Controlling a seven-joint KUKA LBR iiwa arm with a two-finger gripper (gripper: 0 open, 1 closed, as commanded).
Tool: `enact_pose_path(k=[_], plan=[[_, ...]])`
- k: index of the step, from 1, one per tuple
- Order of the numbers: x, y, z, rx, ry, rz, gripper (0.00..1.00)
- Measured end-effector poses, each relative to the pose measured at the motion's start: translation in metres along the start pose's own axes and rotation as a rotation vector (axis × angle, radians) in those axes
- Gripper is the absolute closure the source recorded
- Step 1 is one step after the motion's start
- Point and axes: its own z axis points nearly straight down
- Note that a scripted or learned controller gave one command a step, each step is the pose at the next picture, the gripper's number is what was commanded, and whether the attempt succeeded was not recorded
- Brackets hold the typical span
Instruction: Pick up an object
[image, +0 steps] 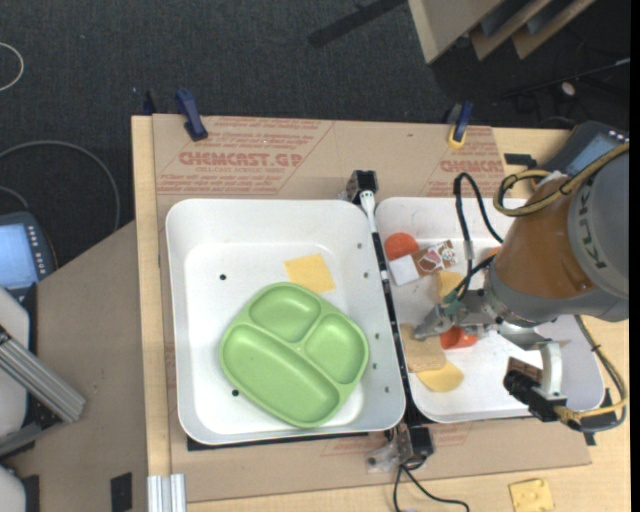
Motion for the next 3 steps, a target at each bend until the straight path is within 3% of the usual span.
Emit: enact_pose_path(k=[1,2,3], plan=[[-0.001,0.002,-0.011,-0.006,-0.003,0.000,1.00],[0.028,0.001,-0.108,0.003,0.002,-0.007,1.00],[0.004,0.033,-0.147,0.003,0.001,-0.005,1.00]])
